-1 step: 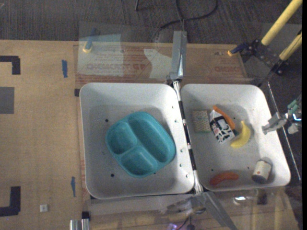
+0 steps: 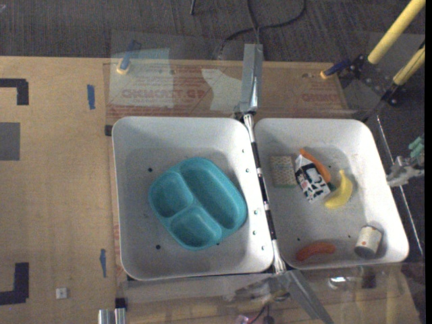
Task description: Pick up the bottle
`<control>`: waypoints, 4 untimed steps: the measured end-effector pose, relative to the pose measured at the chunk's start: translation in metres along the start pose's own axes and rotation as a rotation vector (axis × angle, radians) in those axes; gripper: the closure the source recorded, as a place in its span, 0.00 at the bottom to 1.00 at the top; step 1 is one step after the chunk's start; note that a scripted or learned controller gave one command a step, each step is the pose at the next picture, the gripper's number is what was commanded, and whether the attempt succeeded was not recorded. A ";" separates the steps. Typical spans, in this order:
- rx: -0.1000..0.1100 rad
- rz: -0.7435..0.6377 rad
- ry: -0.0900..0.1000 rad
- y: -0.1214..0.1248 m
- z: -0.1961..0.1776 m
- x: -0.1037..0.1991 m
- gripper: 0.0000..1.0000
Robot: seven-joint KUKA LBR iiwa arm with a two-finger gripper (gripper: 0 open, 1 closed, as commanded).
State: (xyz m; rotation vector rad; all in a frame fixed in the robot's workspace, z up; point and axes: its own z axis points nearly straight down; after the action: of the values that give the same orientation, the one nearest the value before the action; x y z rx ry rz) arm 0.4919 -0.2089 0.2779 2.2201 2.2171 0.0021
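A bottle [image 2: 368, 240] is lying in the right bin's [image 2: 358, 144] near right corner; a teal plate [image 2: 197, 201] is sitting in the left bin [image 2: 138, 154].

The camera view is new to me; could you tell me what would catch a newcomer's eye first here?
The teal divided plate stands out at once, lying alone in the middle of the left bin. Next come the small things scattered in the right bin: a yellow banana beside a black-and-white carton near the middle, an orange sausage-like piece at the near edge, and a small bottle on its side in the near right corner.
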 end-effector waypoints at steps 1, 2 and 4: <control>0.002 0.346 -0.001 0.021 -0.081 -0.004 1.00; 0.000 0.344 -0.003 0.022 -0.091 -0.004 1.00; -0.002 0.223 -0.003 0.027 -0.129 0.023 1.00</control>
State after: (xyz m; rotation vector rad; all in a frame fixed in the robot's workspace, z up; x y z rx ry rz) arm 0.5181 -0.1860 0.4071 2.4509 1.9540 0.0013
